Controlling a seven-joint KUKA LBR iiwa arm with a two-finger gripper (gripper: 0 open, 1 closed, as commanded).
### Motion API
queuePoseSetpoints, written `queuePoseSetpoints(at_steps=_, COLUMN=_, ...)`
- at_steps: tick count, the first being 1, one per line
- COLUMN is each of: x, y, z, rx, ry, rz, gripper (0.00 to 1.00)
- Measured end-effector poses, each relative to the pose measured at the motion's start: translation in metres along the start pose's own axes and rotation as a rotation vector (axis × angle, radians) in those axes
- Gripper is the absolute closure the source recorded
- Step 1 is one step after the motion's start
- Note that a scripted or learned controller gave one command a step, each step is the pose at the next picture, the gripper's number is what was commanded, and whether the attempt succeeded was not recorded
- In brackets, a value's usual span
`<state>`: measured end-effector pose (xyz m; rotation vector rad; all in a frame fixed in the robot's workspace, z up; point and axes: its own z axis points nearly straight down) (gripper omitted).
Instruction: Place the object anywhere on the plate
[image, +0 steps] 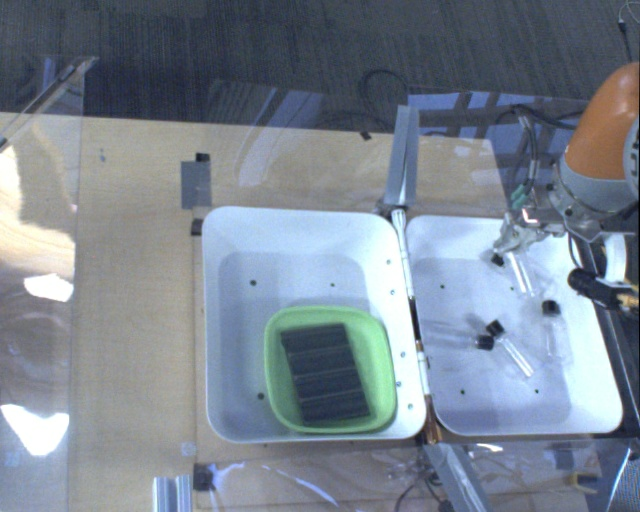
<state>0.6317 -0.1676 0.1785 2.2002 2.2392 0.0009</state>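
Several clear vials lie loose in the right bin, well apart from the green plate, so my tool hovers over one, grip state I cannot tell.

The grey arm enters from the right, its orange band high at the upper right corner. The wrist angles down and leftward, ending in the gripper, whose small metal tip hangs low.
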Motion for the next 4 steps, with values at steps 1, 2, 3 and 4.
queuePoseSetpoints(at_steps=1, x=0.079, y=-0.055, z=0.021, rx=0.003, ry=0.002, rz=-0.041, gripper=1.0)
queuePoseSetpoints(at_steps=2, x=0.152, y=-0.083, z=-0.005, rx=0.002, ry=0.002, rz=-0.216, gripper=1.0)
queuePoseSetpoints(at_steps=3, x=0.247, y=-0.139, z=-0.06, rx=0.0, ry=0.002, rz=-0.335, gripper=1.0)
queuePoseSetpoints(at_steps=4, x=0.247, y=-0.139, z=-0.06, rx=0.0, ry=0.002, rz=-0.334, gripper=0.0)
